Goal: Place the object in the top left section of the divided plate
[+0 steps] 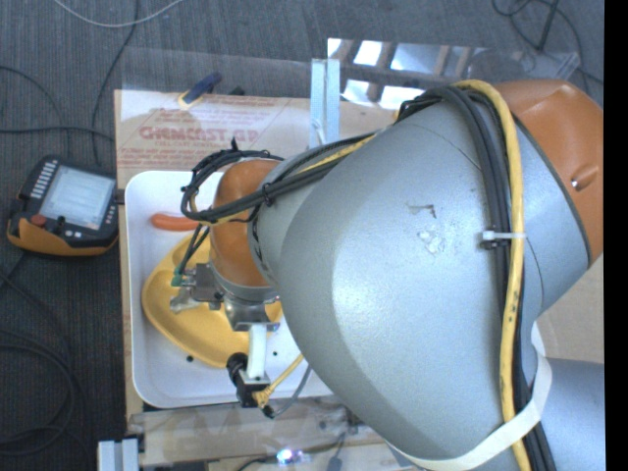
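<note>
1 arm (432, 263) above yellow divided plate (172, 312).

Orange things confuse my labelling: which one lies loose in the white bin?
The slim orange stick, lying flat beside the yellow divided plate; the other orange is the arm's band and the rim of the pendant.

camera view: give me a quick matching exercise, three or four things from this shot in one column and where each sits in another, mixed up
Things:
1. yellow divided plate
2. orange carrot-like object
3. handheld control pendant
4. blue-and-yellow item

Places:
A. on the dark floor left of the bench
B. on the cardboard sheet above the bin
C. in the white bin, under the arm's wrist
D. in the bin, just above the plate

Pairs: 1-C, 2-D, 3-A, 4-B
</note>
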Tool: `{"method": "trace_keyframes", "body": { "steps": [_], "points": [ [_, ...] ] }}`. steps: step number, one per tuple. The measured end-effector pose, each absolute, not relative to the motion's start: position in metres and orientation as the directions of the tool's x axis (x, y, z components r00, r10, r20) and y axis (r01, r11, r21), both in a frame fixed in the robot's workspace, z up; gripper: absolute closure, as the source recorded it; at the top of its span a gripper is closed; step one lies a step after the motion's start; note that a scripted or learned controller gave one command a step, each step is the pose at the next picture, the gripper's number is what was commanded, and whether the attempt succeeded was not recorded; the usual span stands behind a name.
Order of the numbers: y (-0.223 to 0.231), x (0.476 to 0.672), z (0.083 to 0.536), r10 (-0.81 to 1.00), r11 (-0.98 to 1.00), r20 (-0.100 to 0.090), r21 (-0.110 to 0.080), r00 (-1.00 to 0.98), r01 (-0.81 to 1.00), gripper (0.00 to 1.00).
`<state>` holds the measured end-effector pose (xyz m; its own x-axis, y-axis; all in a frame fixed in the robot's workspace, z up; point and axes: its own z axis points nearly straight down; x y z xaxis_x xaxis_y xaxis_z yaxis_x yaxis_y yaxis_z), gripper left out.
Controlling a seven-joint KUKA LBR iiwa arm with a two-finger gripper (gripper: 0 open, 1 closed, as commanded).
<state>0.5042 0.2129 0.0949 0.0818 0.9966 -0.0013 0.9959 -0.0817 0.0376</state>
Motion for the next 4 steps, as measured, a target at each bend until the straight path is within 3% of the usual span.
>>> {"method": "trace_keyframes", "body": {
  "steps": [1,2,3,4],
  "points": [
    [0.228,0.494,0.095,0.735,-0.678,0.019,0.027,0.678,0.735,0.0],
    [0.179,0.555,0.218,0.849,-0.529,-0.007,0.0,0.529,0.849,0.0],
    [0.179,0.554,0.225,0.85,-0.527,-0.015,0.001,0.527,0.85,1.0],
    [0.204,0.538,0.257,0.842,-0.54,-0.005,-0.001,0.54,0.842,1.0]
  ]
}}
